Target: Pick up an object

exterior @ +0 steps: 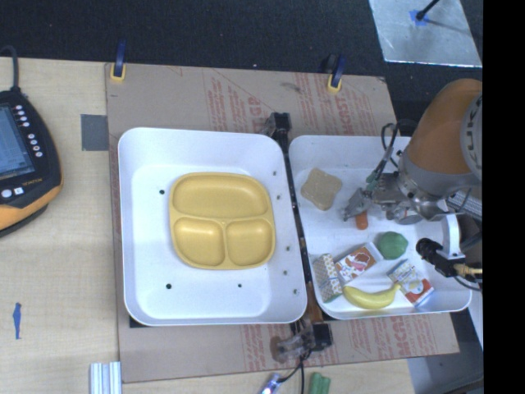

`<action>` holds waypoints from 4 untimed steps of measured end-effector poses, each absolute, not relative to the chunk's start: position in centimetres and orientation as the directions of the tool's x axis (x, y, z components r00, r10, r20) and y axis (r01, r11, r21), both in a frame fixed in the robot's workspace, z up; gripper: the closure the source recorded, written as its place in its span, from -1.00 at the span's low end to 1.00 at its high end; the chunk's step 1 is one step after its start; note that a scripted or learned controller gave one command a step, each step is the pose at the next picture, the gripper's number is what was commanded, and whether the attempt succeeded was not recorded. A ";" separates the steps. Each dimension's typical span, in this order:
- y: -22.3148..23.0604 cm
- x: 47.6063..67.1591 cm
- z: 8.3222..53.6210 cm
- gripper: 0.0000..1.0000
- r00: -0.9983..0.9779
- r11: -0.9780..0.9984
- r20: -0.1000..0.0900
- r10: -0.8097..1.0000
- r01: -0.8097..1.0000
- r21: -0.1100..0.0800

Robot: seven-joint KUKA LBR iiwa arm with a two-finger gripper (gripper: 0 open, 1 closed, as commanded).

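Approach step. My hand (359, 212) hovers low at right of frame in the right white bin (305, 156); grip state: cannot tell. Nearest candidate, tan square sponge (321, 189), lies just left. Next: centre over it, descend.

Red print ran along the edges of the cardboard sheet (246, 84) under the bins, too small/faint to read. Red-and-white packet (358, 262) and small carton (414, 286) in the right bin (305, 150) carried print, also illegible. Pendant screen (11, 146): unreadable.
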State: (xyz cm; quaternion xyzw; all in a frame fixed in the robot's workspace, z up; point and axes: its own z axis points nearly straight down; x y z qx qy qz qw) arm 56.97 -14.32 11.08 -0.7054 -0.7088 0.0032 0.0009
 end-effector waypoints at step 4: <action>-14.5 57.0 13.1 -1.00 -0.005 0.005 -0.010 1.000 1.000 -0.005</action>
